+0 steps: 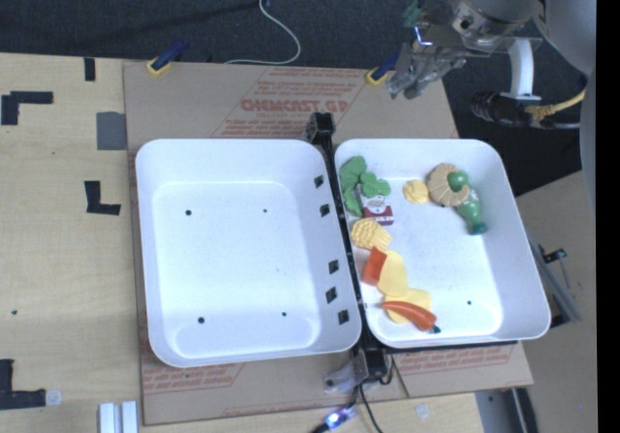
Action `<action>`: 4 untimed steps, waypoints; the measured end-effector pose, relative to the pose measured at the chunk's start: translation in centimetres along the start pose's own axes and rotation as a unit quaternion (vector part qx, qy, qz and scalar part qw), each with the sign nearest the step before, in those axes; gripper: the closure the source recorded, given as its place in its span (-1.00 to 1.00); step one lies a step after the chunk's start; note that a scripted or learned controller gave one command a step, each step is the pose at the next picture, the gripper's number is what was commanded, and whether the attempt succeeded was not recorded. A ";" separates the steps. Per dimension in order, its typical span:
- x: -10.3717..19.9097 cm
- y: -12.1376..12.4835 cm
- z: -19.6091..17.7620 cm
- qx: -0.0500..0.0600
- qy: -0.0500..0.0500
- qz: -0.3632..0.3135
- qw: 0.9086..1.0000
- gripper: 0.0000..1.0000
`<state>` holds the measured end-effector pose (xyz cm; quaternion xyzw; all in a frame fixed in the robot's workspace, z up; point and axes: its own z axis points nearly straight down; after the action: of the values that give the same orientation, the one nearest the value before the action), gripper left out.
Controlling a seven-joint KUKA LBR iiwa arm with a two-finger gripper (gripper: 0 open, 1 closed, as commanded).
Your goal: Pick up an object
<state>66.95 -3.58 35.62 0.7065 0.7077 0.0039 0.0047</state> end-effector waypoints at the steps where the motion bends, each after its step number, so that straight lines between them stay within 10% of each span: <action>1: -8.4 -0.2 -1.1 0.005 -0.001 0.004 1.000 1.00; 2: -19.5 -0.2 -1.2 0.006 -0.002 0.005 1.000 1.00; 3: -18.7 0.0 -10.4 0.002 -0.001 -0.001 1.000 1.00; 4: -16.1 -0.4 6.1 0.013 0.002 0.000 1.000 1.00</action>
<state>66.70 -19.73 29.56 0.7064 0.7078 -0.0036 -0.0060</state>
